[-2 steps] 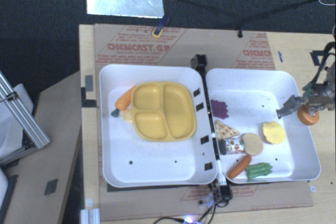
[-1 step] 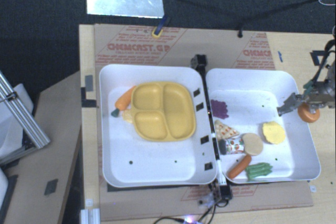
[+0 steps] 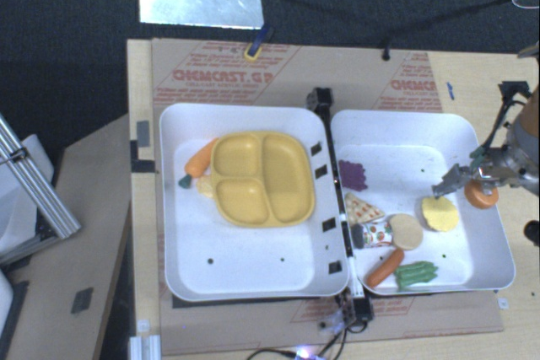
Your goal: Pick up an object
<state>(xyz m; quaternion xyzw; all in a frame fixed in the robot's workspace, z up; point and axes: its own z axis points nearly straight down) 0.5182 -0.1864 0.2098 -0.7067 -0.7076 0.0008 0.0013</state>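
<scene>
My gripper (image 3: 451, 181) hangs over the right side of the right bin (image 3: 396, 131), coming in from the right edge. Just below it lies a pale yellow round piece (image 3: 440, 215). A small orange ball (image 3: 481, 196) sits right beside the wrist. Further left in this bin are a tan disc (image 3: 405, 230), a small can on its side (image 3: 371, 233), a pizza slice (image 3: 363, 208) and purple grapes (image 3: 353, 174). Near the front edge lie a red sausage (image 3: 384, 267) and green beans (image 3: 416, 272). I see nothing held by the gripper.
The left bin (image 3: 181, 249) holds a yellow divided plate (image 3: 257, 180), with a carrot (image 3: 200, 158) and a small pale piece (image 3: 205, 187) at its left edge. A black divider (image 3: 331, 181) runs between the bins.
</scene>
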